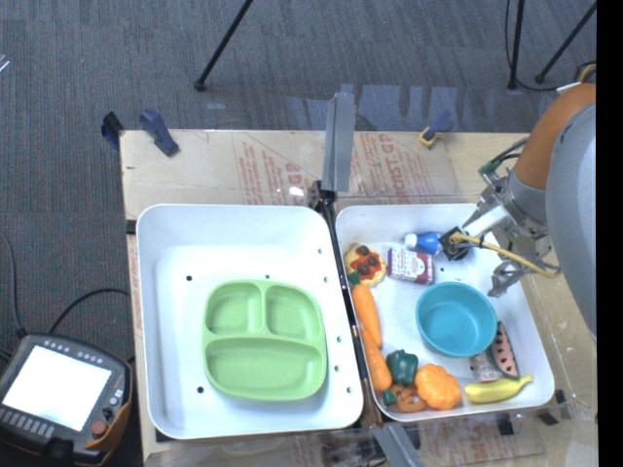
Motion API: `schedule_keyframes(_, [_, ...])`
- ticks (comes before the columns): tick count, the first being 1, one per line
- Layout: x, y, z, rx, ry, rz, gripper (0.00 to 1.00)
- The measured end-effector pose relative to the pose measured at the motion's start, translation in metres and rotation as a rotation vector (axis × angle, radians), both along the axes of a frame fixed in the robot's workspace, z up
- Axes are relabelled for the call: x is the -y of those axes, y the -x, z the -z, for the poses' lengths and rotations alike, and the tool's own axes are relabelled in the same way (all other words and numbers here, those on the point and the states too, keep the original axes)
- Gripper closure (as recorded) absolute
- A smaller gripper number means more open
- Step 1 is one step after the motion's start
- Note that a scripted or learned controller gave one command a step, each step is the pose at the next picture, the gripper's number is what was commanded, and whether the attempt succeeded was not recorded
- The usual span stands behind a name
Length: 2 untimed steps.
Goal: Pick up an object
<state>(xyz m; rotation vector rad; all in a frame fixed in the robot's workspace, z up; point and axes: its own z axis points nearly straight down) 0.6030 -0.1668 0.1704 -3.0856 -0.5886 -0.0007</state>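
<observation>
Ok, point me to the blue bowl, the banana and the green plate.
blue bowl (456, 321): camera view, on its inside bottom.
banana (496, 390): camera view, on the middle of its curve.
green plate (263, 366): camera view, on its large compartment.

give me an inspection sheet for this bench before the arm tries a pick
surface: wooden bench with a left bin and a right bin side by side
job's things: in the right bin a blue bowl, carrot, pizza slice, purple pouch, green pepper, orange pumpkin, banana, watermelon slice
clutter: green plate alone in the left bin
grippers: gripper over the right bin's right side, near the bowl; no held thing seen
cables: black cable on the floor toward the screen unit
surroundings: grey carpet, tripod leg, blue clamp on the bench, handheld screen unit lower left
</observation>
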Motion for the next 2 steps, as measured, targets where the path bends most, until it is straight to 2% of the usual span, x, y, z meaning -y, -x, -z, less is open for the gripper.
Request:
schedule_keyframes(1, [0.014, 0.059, 0.078, 0.006, -0.003, 0.143, 0.00])
schedule_keyframes(2, [-0.023, 0.069, 0.029, -0.003, -0.002, -0.028, 0.00])
